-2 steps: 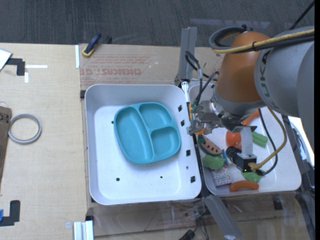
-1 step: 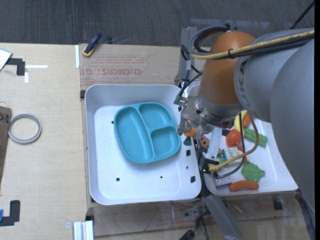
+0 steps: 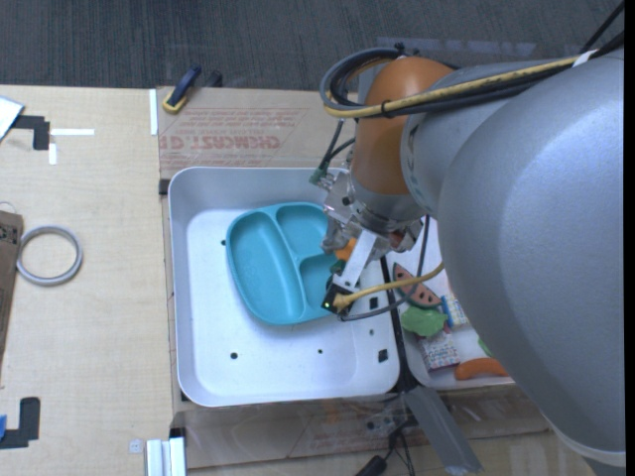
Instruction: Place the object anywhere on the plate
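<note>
A light blue plate (image 3: 268,266) with three compartments lies in the left white bin (image 3: 184,296), toward its upper right. My gripper (image 3: 342,266) hangs over the plate's right edge, by the small right compartments. A small orange bit (image 3: 343,252) shows right at the gripper; I cannot tell if it is held or what it is. The grey arm with its orange band covers much of the right side and hides the gripper's upper part.
In the right bin (image 3: 437,360) lie a watermelon-slice toy (image 3: 417,288), a green item (image 3: 425,320) and an orange item (image 3: 481,368). A tape roll (image 3: 48,254) rests on the wooden bench at left. A blue and yellow tool (image 3: 184,87) lies behind the bins.
</note>
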You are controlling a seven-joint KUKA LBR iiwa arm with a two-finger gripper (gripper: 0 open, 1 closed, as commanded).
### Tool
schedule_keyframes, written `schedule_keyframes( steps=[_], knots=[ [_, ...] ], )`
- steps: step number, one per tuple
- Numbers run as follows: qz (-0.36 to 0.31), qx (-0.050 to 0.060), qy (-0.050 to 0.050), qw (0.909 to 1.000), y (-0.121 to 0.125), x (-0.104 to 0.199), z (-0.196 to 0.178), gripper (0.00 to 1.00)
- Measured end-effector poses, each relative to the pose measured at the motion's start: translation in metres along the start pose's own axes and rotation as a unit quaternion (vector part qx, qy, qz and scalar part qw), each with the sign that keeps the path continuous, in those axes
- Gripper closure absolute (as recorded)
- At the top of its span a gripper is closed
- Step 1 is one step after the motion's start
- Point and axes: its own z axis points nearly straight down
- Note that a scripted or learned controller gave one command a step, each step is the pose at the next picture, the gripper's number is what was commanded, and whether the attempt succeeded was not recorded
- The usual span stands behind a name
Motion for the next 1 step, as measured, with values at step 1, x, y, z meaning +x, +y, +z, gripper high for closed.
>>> schedule_keyframes(
  steps=[1],
  knots=[
    [0.0,0.0,0.0,1.0,0.0001,0.0001,-0.0002,0.0]
  ],
)
